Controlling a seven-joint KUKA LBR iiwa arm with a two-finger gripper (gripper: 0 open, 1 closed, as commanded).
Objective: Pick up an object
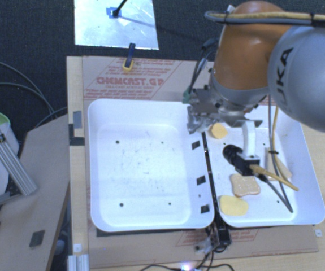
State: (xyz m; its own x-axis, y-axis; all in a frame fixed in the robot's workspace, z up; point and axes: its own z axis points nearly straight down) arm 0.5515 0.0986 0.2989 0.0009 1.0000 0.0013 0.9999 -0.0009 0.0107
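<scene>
Small round yellow piece (219, 131) lies at the far left of the right shallow white bin (304, 180), just beside the gripper (198, 119). Can't tell if the gripper is apart or together. Tan toast-like slice (245, 185) and flat yellow blob (233, 206) lie nearer, same bin. Left white bin (103, 151) sits alongside.

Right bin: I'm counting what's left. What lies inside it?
Showing: a small yellow piece near the left wall, a tan bread-like slice, and a larger yellow piece at the near edge. The arm covers the right bin's far part.
</scene>
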